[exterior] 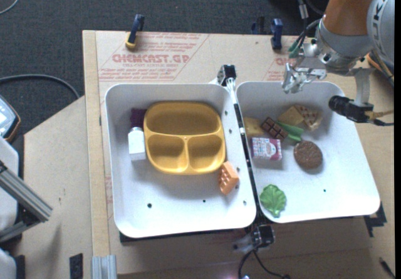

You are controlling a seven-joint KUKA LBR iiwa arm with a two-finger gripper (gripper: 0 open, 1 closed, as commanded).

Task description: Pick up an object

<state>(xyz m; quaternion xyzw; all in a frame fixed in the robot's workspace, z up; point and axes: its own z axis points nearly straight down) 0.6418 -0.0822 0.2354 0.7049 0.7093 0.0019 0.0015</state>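
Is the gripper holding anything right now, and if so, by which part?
Nothing is held. The gripper hangs above the far edge of the right bin, with nothing between its fingers.

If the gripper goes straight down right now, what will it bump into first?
Probably the bare white floor of the right bin near its far wall. The gripper hangs just beyond the toy food pile, though depth is unclear.

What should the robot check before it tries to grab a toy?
1. Gripper hangs above the right white bin, holding nothing: ok.
2. Finger opening: cannot tell.
3. A toy directly below the gripper: not ok, it is over the back rim.
4. Round brown cookie lies apart with room around it: ok.
5. Flat green leaf lies alone near the front: ok.
6. Brown chocolate bar is crowded by other toys: not ok.
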